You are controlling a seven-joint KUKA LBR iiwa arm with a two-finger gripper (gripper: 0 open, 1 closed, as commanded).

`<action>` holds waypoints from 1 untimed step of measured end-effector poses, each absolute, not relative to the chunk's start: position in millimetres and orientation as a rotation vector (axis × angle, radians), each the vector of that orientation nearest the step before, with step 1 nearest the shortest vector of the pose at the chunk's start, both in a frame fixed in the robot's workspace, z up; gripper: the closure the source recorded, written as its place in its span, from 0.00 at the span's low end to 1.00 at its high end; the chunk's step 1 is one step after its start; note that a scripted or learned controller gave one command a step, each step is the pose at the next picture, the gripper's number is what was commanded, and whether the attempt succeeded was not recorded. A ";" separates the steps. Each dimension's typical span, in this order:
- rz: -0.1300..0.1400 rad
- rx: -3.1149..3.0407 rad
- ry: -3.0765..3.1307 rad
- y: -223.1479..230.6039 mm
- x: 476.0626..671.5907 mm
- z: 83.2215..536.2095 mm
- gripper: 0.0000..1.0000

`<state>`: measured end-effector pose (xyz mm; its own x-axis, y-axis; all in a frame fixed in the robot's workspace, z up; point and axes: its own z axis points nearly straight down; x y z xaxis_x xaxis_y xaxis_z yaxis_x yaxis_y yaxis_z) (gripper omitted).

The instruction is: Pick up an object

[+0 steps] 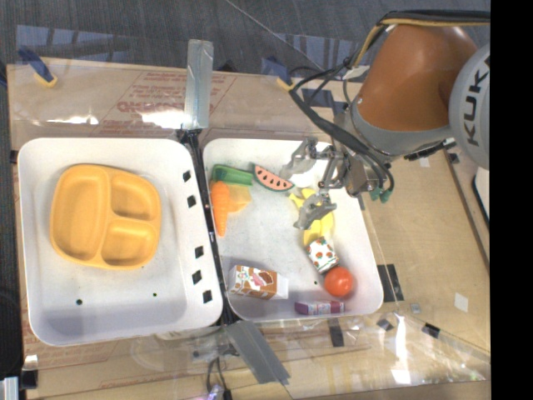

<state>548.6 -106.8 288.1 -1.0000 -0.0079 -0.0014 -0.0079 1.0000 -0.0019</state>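
The right bin [366, 248] holds several toy foods. A watermelon slice [273, 177] lies at its far side beside a green piece [231, 173] and an orange carrot [221, 205]. A yellow banana [325, 223] lies near the right wall. My gripper [306, 183] hangs low over the far right of this bin and is open. One metal finger [298, 157] sits just right of the watermelon slice. The other finger [314, 212] rests over the banana. Nothing shows clamped between them.
A small red-and-white can [321, 254], a red tomato [338, 282], a juice carton [252, 282] and a pink bar [319, 307] lie toward the right bin's front. The left bin [33, 290] holds a yellow divided plate [106, 217]. The arm's orange wrist [412, 73] looms over the far right corner.
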 end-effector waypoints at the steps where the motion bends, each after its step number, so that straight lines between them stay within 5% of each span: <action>1: 0.002 0.141 3.147 -187.7 559.5 176.1 0.00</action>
<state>559.5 -187.7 176.1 -0.9960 0.0891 0.0086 0.0892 0.9960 0.0008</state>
